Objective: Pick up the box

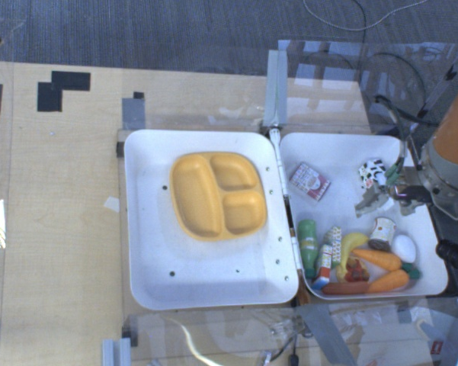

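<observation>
Over the right bin (434, 277), near its right wall, the claw (377, 197) is seen; two thin fingers point to the left and are spread apart, and nothing is held between them. The box (310, 181), a small flat pack with a red and white face, lies in the far left part of the same bin, on the bare white floor, turned at a slant to the walls. It lies to the left of the claw and a little farther, well apart from it, with free floor between them.

For a good grip, the claw should probably be carried left and slightly far until it stands above the middle of the box. The wrist should then be turned so that the fingers can be closed across the short sides. Because the box lies flat, a low descent will likely be needed. The black and white toy (373, 174) just beside the claw should be passed without contact. The yellow tray (216, 194) in the left bin (145, 227) is not concerned.
</observation>
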`<state>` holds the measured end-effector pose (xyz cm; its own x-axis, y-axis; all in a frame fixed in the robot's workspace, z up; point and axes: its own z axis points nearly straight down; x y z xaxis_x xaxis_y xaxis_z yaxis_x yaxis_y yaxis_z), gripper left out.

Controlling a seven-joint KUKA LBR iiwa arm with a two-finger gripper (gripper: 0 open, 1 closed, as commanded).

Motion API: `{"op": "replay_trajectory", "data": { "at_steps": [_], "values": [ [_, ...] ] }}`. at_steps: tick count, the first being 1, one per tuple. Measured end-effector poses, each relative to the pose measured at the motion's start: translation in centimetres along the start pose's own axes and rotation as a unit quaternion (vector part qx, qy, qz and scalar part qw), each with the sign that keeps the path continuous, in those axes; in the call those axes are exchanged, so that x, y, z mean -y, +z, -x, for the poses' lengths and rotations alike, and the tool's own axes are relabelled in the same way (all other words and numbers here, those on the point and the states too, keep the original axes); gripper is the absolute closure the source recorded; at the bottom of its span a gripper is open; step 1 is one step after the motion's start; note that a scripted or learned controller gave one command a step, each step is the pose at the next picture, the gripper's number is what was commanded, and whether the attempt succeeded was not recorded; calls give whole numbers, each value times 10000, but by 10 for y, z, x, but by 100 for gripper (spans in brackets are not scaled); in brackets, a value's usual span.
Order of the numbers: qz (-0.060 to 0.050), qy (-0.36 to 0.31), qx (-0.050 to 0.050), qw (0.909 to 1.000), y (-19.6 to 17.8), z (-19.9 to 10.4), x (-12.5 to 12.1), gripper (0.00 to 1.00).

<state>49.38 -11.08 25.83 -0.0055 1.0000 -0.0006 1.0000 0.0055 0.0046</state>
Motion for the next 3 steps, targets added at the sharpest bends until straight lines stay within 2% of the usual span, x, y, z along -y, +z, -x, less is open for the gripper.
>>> {"op": "replay_trajectory", "data": {
  "at_steps": [1, 2, 3],
  "values": [
    [28, -17, 3, 10000, -11, -1, -2, 100],
    [27, -16, 3, 10000, -11, -1, -2, 0],
    [-5, -326, -3, 9995, 74, -40, -32, 0]
  ]
}}
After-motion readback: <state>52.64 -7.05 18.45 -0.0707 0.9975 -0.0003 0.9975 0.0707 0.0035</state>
